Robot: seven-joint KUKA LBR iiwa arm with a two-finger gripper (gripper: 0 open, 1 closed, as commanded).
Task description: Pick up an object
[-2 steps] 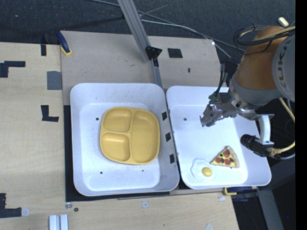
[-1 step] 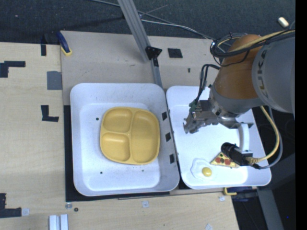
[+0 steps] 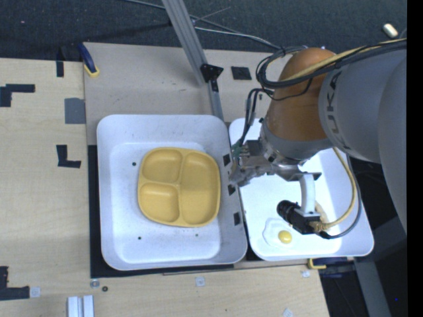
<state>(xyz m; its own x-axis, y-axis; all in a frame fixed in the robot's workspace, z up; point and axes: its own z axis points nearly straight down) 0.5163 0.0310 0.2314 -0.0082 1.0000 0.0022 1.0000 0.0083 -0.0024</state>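
Jaws indistinct, at right bin [image 3: 353,240] edge

Yellow three-section plate [image 3: 179,186], flat, centre of left bin [image 3: 119,243], toy fried egg [image 3: 279,233], front of right bin [image 3: 357,243]

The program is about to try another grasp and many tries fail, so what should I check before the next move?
1. Pickable thing in the left bin: a yellow divided plate lies flat in it. Ok.
2. Pickable thing in the right bin: a fried egg toy lies near its front edge. Ok.
3. Gripper centred over a target: it sits at the bins' shared edge, beside the plate and away from the egg. Not ok.
4. Gripper carrying nothing: cannot tell.
5. Egg not covered by the arm: ok.
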